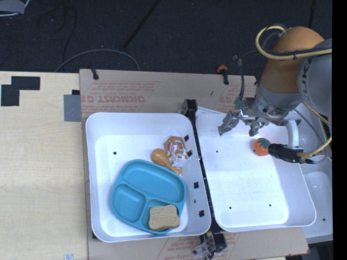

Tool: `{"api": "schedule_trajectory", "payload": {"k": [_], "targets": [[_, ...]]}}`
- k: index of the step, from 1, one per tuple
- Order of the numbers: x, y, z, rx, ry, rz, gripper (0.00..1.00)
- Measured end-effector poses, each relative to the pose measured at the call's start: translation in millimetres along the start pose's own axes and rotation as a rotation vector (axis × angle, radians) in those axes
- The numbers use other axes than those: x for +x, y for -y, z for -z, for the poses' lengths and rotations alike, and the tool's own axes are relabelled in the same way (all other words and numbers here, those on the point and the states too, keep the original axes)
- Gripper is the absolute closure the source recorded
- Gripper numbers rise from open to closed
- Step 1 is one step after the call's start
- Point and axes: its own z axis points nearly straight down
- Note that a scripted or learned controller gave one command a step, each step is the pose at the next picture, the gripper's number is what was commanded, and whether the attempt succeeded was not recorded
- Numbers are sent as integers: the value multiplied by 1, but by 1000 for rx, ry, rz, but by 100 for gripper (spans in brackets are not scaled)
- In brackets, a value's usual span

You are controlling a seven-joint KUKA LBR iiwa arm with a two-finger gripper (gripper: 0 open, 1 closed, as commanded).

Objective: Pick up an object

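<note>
My gripper (240, 126) hangs over the far edge of the right bin (260, 210), open, with nothing between its fingers. A small orange-red fruit with a green top (261, 146) lies in the right bin, just right of and nearer than the gripper, apart from it. In the left bin (100, 145) a blue divided plate (135, 191) carries a slice of toast (164, 217). A tan drumstick (162, 158) and a brown-and-white wrapped piece (176, 148) lie at the plate's far right corner.
A black divider (196, 161) runs between the two bins. The bins rest on a cardboard sheet (141, 91), with a pale wooden bench top (38, 161) to the left. The arm's orange band (290, 58) looms over the right bin's far right corner.
</note>
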Motion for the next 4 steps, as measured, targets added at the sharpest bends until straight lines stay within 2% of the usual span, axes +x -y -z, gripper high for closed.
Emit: {"api": "schedule_trajectory", "payload": {"k": [1, 2, 3, 4], "targets": [[0, -3, 8, -13, 1, 1, 0], [4, -4, -36, -9, 2, 2, 0], [-2, -2, -98, -7, 1, 0, 0], [-1, -1, -109, -11, 1, -2, 0]]}}
